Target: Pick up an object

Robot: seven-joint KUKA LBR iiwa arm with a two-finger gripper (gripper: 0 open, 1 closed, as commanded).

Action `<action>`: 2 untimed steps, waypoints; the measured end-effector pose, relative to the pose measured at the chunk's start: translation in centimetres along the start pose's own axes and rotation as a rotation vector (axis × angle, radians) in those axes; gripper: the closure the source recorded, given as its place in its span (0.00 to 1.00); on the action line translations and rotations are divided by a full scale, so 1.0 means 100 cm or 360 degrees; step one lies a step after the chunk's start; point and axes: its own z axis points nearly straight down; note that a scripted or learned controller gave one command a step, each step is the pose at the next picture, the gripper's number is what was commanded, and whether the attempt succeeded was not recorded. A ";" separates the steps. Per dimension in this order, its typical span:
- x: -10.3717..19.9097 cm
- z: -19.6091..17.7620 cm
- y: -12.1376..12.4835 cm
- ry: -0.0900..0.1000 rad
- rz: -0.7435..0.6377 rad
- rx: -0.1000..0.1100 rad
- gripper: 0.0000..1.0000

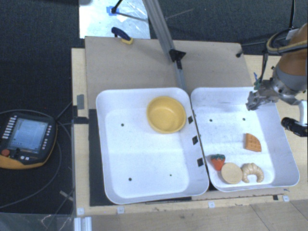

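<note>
Nothing is picked up yet: the gripper (253, 101) hovers over the right bin (226, 105), finger state unclear, well apart from the wedge (252, 142), croissant (253, 172) and disc (231, 173)

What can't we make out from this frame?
- Gripper, camera view: too small and dark to tell finger state, or whether it holds anything.
- Arm: cut off by the right edge.
- Small red item in the right bin: too small to identify; the round tan piece sits close, contact unclear.
- Pendant screen: too small to read.
</note>
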 end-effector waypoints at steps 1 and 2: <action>0.000 -0.044 0.001 0.0001 0.0000 0.0003 1.00; 0.051 -0.038 -0.008 0.0004 -0.0005 0.0008 1.00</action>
